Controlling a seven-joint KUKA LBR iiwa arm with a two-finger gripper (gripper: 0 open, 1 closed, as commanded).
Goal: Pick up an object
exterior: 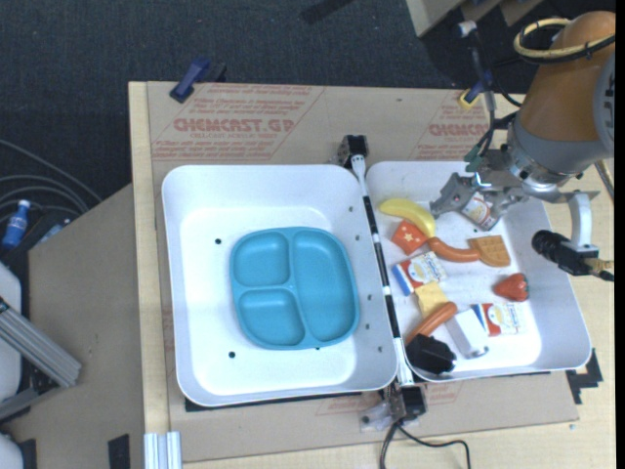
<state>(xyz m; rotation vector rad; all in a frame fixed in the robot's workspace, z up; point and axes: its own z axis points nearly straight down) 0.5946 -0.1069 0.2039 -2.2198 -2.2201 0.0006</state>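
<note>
Arm enters from the right; tool (476, 200) sits low over the far part of the right bin (562, 335). Tool state: cannot tell, it is too small and cluttered to read. Right bin holds a banana (405, 210), red pepper (411, 234), hot dog (455, 252), waffle (493, 250), strawberry (512, 286), small cartons (418, 273) and a black item (431, 353). Left bin (195, 213) holds a blue divided plate (293, 286). Both bins rest on the desk (156, 262).

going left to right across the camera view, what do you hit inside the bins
blue divided plate in the left bin → yellow banana → gripper above the right bin → red strawberry-like piece
</note>
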